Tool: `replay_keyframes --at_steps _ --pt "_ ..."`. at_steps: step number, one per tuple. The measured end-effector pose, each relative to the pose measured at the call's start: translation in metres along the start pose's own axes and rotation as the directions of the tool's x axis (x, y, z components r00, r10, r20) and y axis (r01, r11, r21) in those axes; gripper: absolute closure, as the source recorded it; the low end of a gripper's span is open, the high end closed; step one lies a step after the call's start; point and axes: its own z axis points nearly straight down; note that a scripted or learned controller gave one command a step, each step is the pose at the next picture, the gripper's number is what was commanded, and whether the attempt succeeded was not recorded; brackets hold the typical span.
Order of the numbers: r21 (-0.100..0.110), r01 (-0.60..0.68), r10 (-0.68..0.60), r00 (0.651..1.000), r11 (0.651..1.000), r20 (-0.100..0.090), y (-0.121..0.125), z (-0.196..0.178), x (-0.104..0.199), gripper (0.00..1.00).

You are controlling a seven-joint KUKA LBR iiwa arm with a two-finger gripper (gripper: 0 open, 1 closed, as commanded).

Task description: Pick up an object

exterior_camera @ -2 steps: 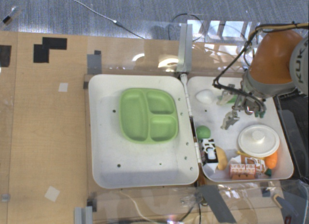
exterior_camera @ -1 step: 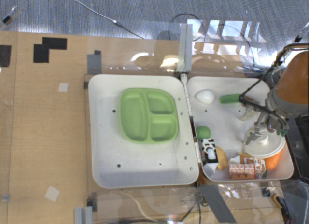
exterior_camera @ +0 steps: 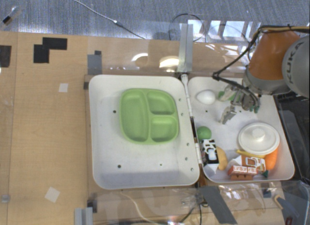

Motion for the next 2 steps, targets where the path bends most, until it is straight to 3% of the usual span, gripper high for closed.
replay_keyframes --at_steps 1,2 --pt "0.004 -0.255 0.255 0.967 0.967 0.005 -0.078 -0.003 0.066 0.00" --pt "0.007 0.474 -0.474 0.880 0.880 0.004 -0.066 -0.138 0.020 0.00"
